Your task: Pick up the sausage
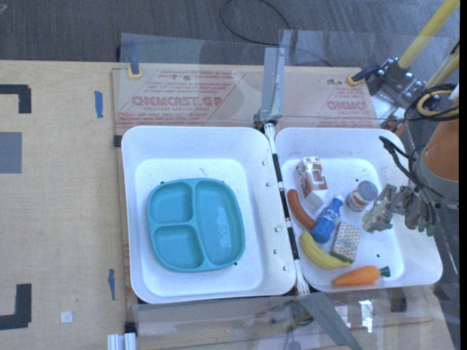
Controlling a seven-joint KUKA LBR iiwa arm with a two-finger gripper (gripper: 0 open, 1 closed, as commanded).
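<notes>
Left bin has a blue tray, nothing I need there. Right bin holds the clutter. Sausage lies at that bin's left side, near the divider between the bins, long axis running from upper left to lower right, slightly curved. Carton sits just above it, apart. Blue bottle is just beside the sausage's lower end, maybe touching, hard to say. Banana lies below, its top close to the sausage's lower tip. Sponge is right of the bottle, carrot along the bottom edge, a small can further right.

My tool is over the right half of this bin, just beside the can, nothing between its fingers that I can see. Open or closed: cannot tell, too blurred.

Key relation: the sausage lies left of my tool, at about the same height in view, with the can and bottle between us. My guess: I go left over those two, turn to close across the sausage's short axis, and grip its upper half, clear of bottle and banana.
</notes>
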